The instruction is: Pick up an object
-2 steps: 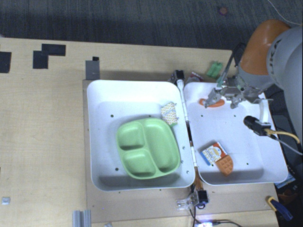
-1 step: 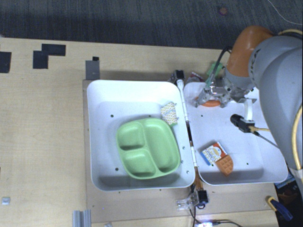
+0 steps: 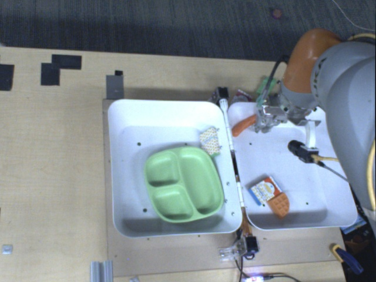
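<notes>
Aslant, orange toy (image 3: 242, 125), upper end toward hand (image 3: 262, 124)

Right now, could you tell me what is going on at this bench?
The arm's gripper is down at the far end of the right bin, right beside an orange carrot-like toy; I cannot tell whether it grips it. A small colourful box and an orange-brown piece lie at that bin's near end. The left bin holds a green divided plate and a small patterned item.
</notes>
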Robot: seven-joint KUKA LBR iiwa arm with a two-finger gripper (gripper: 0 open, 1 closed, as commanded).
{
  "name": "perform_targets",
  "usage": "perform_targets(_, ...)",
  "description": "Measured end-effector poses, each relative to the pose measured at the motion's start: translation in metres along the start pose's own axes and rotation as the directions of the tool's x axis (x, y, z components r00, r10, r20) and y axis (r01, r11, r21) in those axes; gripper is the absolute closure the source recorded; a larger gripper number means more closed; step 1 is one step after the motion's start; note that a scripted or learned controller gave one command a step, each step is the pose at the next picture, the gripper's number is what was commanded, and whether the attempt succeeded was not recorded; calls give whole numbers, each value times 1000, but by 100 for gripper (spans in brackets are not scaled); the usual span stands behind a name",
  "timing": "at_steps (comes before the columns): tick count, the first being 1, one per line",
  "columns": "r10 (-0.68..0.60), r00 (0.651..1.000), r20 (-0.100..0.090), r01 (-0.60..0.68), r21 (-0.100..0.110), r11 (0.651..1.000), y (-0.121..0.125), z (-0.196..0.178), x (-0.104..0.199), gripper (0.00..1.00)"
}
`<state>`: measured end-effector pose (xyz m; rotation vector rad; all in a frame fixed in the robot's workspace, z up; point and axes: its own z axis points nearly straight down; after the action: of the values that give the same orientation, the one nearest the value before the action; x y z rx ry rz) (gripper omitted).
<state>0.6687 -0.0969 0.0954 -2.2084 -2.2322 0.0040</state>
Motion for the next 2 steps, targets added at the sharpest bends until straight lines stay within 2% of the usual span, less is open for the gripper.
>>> perform_targets(1,7,1000,1,-7,-9,1000,0,-37,-74,100)
perform_targets(2,6,1000,0,-6,-8,1000,0,-36,-73,0)
